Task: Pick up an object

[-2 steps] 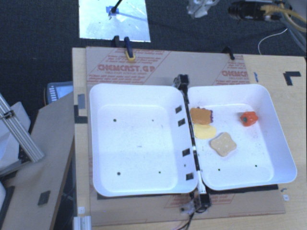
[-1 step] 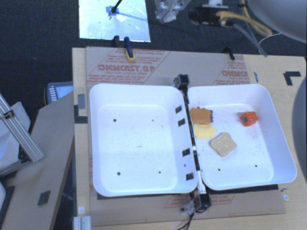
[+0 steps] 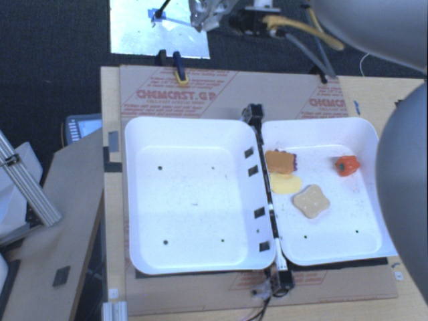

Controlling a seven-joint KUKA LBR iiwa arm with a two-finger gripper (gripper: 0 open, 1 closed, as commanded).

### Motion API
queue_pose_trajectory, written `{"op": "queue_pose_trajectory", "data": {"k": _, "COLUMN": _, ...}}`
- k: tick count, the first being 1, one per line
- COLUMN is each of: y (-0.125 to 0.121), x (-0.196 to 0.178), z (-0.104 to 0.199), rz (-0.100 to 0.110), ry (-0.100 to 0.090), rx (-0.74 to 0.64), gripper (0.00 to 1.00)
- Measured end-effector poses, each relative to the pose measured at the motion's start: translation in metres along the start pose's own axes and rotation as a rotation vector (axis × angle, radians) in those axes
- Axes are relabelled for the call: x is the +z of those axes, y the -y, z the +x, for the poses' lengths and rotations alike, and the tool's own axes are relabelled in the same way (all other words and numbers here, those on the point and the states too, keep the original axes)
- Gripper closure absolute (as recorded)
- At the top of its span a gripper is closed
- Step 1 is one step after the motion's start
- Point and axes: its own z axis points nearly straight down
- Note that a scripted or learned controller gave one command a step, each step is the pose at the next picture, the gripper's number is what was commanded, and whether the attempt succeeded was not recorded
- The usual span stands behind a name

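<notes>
Starting on the left: the left bin [image 3: 144,199] is sitting flat on a printed cardboard sheet [image 3: 281,89], probably there to protect the bench and keep both bins level. Up past the far edge of that bin, the gripper [image 3: 210,7] is hanging high over a shiny plate [image 3: 134,19], well apart from anything it could grab. It's looking blurry and shiny from this angle, so I honestly can't make out whether it's spread or pressed together. Nothing is sitting in it that I can see.

Moving right, a row of black clips [image 3: 257,179] is pinning the two bins together along the shared edge. My guess is that's so they aren't sliding around when the arm bumps them.

All the pickable stuff is lying in the right bin [image 3: 364,239]. An orange waffle-looking piece [image 3: 281,161] is lying close to the dividing wall, with a yellow slice [image 3: 286,184] just beside it on the near side, maybe touching. A tan toast-shaped piece [image 3: 311,201] is resting near those two, more toward the middle. A small red piece [image 3: 346,166] is lying off by itself, so I'm thinking it's the easiest grab, while the waffle one is looking awkward so close to the wall.

The big grey arm [image 3: 404,199] is looming over the right side, so the pick isn't started yet as far as I can judge.
</notes>
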Motion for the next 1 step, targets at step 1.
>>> {"op": "queue_pose_trajectory", "data": {"k": 1, "y": -0.0004, "x": -0.0179, "z": -0.0029, "rz": -0.002, "ry": 0.001, "rx": 0.003, "gripper": 1.00}}
